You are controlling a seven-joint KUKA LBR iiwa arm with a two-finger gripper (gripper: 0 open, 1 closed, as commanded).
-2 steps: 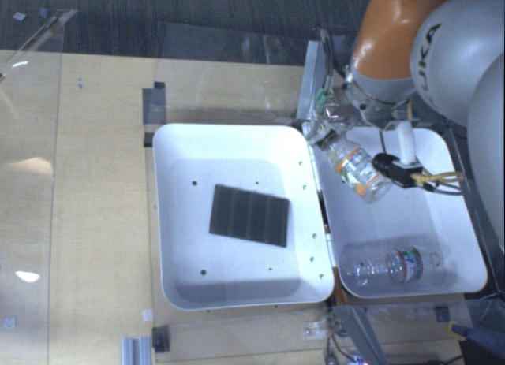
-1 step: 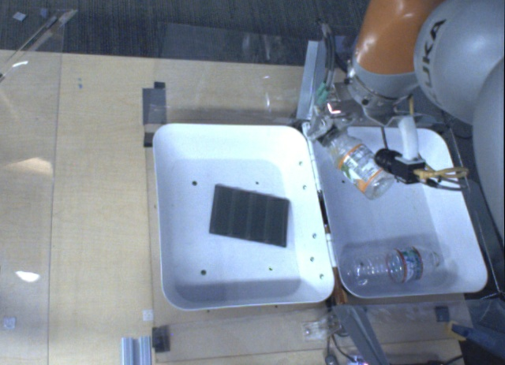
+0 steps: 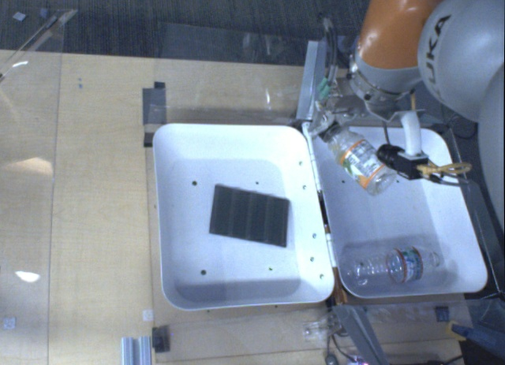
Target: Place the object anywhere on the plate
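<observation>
A clear bottle [image 3: 392,266] lies on its side near the front of the right bin [image 3: 442,221], and in the left bin [image 3: 181,198] a dark flat plate [image 3: 250,215] lies in the middle with nothing on it. Farther back, over the right bin's far left corner, the gripper [image 3: 325,123] has a second bottle [image 3: 360,161] by its neck, and that bottle tilts down to the right above the bin floor, well apart from the plate.

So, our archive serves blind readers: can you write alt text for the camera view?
A grey-and-orange arm's gripper meets the neck of a tilted clear bottle at the right bin; a second bottle lies there. The left bin holds a dark plate.
</observation>
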